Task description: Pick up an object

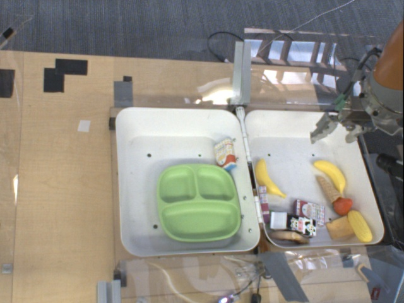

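Hovering at the upper right of the frame, the gripper point(335, 129) sits above the back edge of the right bin point(297, 122), fingers spread apart w/ nothing between them. Task's candidates all lie lower in that bin: a banana point(331, 173) right of centre, w/ a cone-shaped brown piece point(327, 189) and a small red tomato-like item point(342, 205) just below it; a second banana point(267, 178) by the bin's left wall. To do this step well, the arm should prob. drop straight onto the nearer banana, jaws across its narrow width, not along the curve, since it lies fairly clear on top. Bottom of the bin is crowded: small cartons point(304, 216), a corn cob point(360, 225) and a tan block point(340, 228) touch or nearly touch, so a grab there risks pinching two things. Left bin point(136, 137) holds a green divided plate point(198, 202) and a small packet point(225, 153) at its upper right, well apart from the gripper; the divider wall stands between.
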Robot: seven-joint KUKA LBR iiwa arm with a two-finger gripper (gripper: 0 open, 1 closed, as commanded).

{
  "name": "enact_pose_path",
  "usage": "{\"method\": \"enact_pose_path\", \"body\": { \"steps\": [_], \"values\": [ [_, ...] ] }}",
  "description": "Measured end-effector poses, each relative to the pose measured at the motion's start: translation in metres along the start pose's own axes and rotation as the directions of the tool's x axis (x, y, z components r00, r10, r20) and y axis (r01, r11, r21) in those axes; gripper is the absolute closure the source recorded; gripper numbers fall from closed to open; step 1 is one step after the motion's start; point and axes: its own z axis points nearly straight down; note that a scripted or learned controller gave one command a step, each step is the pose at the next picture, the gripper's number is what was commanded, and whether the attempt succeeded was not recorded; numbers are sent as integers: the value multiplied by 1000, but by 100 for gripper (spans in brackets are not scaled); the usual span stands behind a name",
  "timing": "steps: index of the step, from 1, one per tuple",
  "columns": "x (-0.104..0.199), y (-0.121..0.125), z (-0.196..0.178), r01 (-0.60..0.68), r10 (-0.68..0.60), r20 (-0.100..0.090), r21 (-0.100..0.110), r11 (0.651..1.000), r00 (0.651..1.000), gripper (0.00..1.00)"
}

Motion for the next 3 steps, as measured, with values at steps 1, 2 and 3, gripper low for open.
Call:
{"method": "enact_pose_path", "body": {
  "steps": [1, 2, 3],
  "values": [
    [60, -20, -46, 102, -102, 0, -3, 995, 995, 0],
    [108, 34, 1, 309, -309, 0, -2, 951, 951, 0],
    [41, -9, 174, 413, -413, 1, -3, 911, 911, 0]
  ]
}}
